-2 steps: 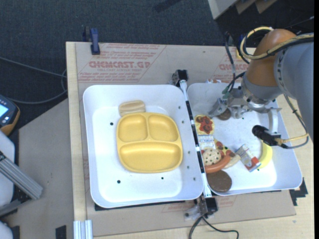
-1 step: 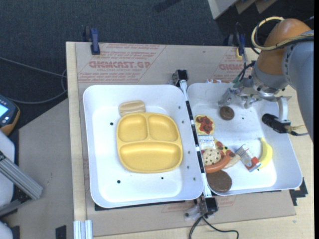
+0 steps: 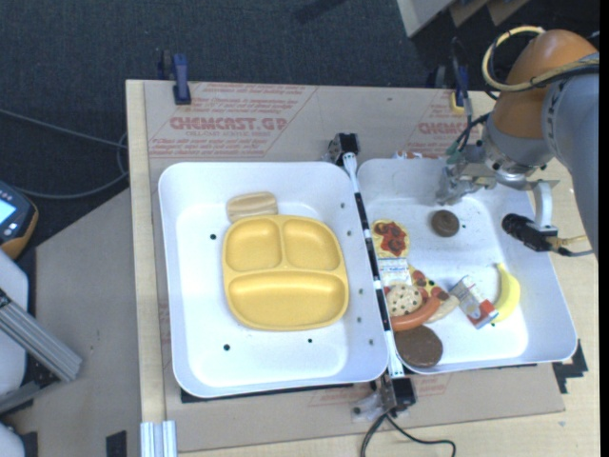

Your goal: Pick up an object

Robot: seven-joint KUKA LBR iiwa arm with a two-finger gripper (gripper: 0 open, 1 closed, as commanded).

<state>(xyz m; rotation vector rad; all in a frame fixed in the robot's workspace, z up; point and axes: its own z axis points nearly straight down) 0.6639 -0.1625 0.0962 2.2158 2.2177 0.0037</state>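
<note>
My jaws (image 3: 457,187) hang over the right bin's (image 3: 542,341) far edge; I cannot tell their gap. A brown cookie (image 3: 444,222) lies just below them. A banana (image 3: 507,291) rests nearer the bin's right wall.

Red "CHEMCAST GP" print on the brown protective sheet (image 3: 228,122) under the bins, repeated at right, partly hidden
</note>
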